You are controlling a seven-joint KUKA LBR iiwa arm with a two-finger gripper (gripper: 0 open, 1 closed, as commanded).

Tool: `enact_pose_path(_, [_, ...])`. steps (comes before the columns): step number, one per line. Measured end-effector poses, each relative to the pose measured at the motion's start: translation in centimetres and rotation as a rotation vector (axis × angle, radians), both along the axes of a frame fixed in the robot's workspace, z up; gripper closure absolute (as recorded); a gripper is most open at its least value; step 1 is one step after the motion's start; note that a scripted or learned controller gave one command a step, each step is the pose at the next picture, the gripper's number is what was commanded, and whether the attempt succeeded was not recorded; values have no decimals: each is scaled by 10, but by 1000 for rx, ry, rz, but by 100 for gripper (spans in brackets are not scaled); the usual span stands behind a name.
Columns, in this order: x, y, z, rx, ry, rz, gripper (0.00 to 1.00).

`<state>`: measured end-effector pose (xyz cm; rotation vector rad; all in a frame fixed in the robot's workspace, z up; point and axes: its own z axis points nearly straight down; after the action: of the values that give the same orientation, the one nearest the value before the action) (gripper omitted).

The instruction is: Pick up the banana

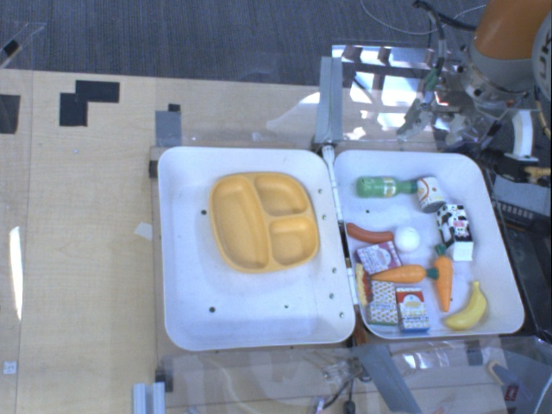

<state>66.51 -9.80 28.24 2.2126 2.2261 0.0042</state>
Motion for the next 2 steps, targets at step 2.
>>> enact_pose_path(2, [-80, -7, -188, 0, -2, -14, 0])
